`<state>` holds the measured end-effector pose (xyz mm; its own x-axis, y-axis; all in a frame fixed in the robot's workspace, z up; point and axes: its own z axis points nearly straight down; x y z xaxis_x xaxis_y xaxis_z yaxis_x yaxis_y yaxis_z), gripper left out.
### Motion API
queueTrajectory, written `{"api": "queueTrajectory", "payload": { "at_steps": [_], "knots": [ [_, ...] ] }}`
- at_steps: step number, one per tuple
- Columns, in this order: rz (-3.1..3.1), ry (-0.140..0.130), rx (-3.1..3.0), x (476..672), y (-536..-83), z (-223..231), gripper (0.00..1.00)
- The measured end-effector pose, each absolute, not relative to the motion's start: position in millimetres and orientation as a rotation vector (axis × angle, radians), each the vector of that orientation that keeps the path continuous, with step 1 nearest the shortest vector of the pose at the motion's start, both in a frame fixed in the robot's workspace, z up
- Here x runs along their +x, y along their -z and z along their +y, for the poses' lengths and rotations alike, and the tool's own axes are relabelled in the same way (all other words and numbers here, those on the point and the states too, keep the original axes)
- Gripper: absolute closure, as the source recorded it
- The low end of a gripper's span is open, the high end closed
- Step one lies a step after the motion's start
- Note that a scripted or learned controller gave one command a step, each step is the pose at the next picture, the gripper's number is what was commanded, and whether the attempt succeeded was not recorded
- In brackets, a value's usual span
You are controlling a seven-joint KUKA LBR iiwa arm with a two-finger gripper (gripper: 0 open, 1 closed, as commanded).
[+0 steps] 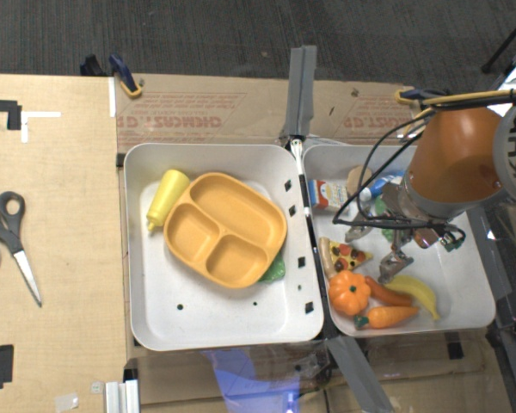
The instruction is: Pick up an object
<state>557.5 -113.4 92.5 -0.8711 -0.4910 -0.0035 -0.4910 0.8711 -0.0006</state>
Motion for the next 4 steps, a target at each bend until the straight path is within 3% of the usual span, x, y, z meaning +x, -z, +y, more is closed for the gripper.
{"api": "queueTrajectory", "payload": {
  "at_steps": [1,2,3,4],
  "knots": [
    [3.068,0.000,-0.642,625.3,-94,-118,0.00],
    [3.051,0.003,-0.709,661.0,-95,-143,0.00],
    [3.073,0.003,-0.608,661.2,-96,-178,0.00],
    [3.121,0.000,-0.317,620.7,-93,-166,0.00]
  ]
}}
